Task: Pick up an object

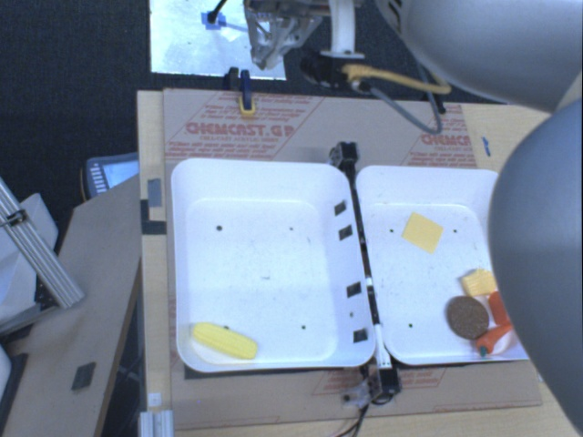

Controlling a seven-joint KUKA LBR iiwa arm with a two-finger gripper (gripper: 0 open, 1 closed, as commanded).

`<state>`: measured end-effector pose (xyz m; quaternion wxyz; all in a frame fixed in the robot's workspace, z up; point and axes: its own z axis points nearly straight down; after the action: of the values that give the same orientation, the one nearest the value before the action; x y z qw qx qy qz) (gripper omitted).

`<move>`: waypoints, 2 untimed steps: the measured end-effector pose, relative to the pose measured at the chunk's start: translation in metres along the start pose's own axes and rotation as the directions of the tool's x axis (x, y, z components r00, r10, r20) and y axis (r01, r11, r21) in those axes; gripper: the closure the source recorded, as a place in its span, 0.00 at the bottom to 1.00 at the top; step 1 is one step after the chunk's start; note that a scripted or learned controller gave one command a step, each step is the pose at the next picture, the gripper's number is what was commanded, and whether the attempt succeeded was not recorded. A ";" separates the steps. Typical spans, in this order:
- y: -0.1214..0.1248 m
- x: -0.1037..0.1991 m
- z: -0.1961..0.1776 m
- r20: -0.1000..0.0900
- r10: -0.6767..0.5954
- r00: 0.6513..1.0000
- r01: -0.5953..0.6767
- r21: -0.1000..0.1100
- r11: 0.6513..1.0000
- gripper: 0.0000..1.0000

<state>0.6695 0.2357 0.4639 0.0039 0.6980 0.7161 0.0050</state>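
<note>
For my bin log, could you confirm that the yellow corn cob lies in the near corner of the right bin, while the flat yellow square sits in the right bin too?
Not quite: the camera view shows the yellow corn cob in the near corner of the left bin, not the right one. The flat yellow square does sit in the right bin, as you said.

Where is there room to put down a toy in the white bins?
The left bin is mostly bare above the yellow corn in its near corner. In the right bin, room lies between the yellow square and the brown disc; its near right corner is crowded.
</note>
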 end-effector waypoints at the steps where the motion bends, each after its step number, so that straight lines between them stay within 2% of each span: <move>1: 0.000 0.000 -0.011 0.000 -0.005 1.000 0.005 -0.003 1.000 1.00; 2: 0.000 0.000 -0.011 0.000 -0.006 1.000 0.006 -0.002 1.000 0.00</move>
<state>0.6697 0.2360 0.4748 0.0046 0.6958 0.7182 0.0056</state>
